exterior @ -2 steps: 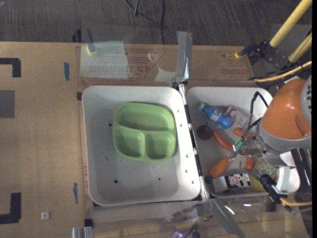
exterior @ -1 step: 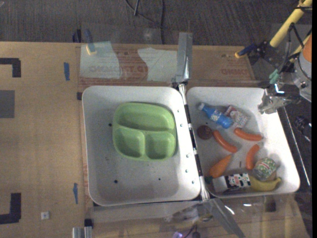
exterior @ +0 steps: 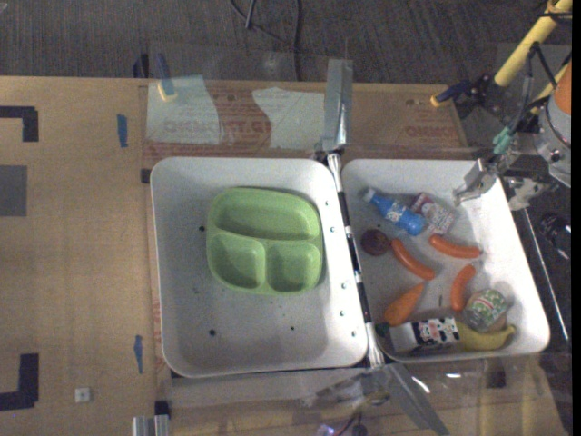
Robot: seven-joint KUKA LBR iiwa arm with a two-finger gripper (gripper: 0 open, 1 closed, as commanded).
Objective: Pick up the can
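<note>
Camera view: brown bench [exterior: 73, 243], two white bins [exterior: 172, 243], dark floor [exterior: 408, 16].

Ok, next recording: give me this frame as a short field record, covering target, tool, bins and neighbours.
target: can, in the right bin, near its front right corner
tool: at the right bin's far right edge, apart from the can, nothing visibly held
tool state: cannot tell
left bin: green divided plate
can's neighbours: banana in front, milk carton to its left, sausage beside it
also in right bin: blue bottle, carrot
task status: can not yet picked
</note>
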